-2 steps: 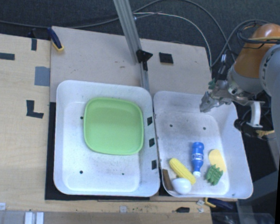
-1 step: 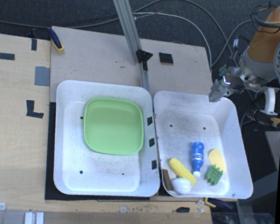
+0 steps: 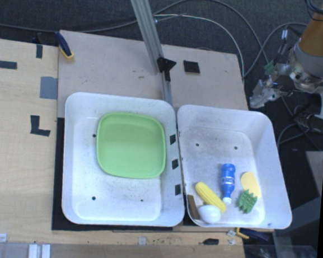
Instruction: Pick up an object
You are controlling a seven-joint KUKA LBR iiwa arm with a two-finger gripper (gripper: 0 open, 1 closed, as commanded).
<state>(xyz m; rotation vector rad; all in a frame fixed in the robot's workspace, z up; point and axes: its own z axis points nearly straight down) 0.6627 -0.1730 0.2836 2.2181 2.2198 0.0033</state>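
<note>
On the table [image 3: 13, 157] we see the left bin [image 3: 75, 146] holding a green plate [image 3: 131, 145]. In the right bin [image 3: 262, 134], near its front edge, lie a corn cob [image 3: 209, 196], a white egg [image 3: 209, 214], a blue bottle [image 3: 227, 182], and a yellow piece [image 3: 250, 183] touching a green toy [image 3: 246, 201]. The hand [image 3: 264, 91] hovers outside, beyond the right bin's far corner; we cannot tell its opening.

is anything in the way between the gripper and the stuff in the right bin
Nothing visible blocks it. The gripper sits above the right bin's far corner, outside its rim; the blue bottle, corn and other items lie uncovered at the near end.
</note>
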